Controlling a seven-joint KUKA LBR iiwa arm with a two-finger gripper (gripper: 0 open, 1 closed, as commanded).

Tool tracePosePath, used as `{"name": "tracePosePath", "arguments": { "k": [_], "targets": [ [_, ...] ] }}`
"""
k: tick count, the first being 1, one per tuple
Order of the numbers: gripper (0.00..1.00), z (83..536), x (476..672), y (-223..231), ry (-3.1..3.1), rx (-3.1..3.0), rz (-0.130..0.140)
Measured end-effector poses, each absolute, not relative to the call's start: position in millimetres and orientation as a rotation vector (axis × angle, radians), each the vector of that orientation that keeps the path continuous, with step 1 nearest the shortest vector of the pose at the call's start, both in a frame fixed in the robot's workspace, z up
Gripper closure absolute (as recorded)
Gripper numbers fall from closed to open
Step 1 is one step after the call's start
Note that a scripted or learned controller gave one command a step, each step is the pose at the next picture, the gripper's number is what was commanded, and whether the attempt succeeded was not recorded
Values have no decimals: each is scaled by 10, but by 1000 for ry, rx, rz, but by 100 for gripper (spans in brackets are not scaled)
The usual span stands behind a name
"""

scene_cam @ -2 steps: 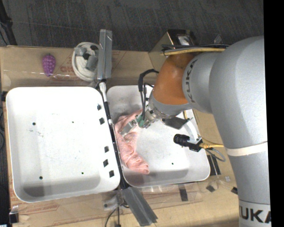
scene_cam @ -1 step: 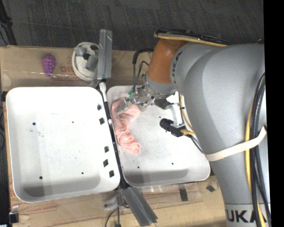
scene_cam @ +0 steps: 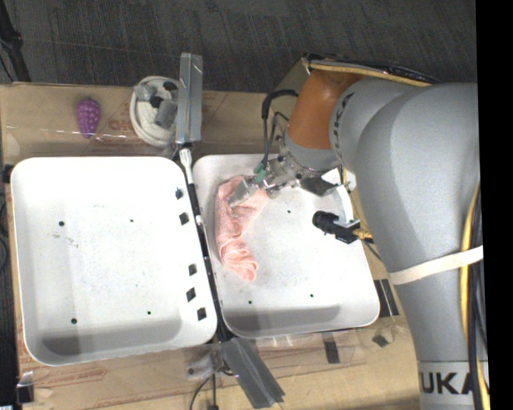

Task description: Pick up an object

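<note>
Cloth (scene_cam: 235, 228), pink and crumpled, lies in the right bin (scene_cam: 327, 302), close to the wall this bin shares with the left bin (scene_cam: 40, 249), stretching from mid-bin up toward the far edge. Just right of the cloth's upper end sits the hand (scene_cam: 268, 178), low over the bin floor and touching or nearly touching the fabric; whether it is apart or together cannot be told. Beyond the cloth, on the counter (scene_cam: 44, 123), lie a white roll (scene_cam: 155, 111) and, further left, a purple object (scene_cam: 88, 116).
</note>
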State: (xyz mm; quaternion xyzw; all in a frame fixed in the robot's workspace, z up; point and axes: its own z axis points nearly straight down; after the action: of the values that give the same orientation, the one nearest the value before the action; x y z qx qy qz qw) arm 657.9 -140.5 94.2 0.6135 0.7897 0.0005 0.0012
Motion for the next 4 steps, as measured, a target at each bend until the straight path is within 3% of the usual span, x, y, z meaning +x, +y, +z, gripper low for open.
{"name": "tracePosePath", "arguments": {
  "k": [1,2,4],
  "targets": [
    [0,1871,6571,-1330,2580,1792,-1],
    [0,949,6577,-1197,2618,1730,4],
    [0,940,6577,-985,2623,1728,-1]
  ]
}}
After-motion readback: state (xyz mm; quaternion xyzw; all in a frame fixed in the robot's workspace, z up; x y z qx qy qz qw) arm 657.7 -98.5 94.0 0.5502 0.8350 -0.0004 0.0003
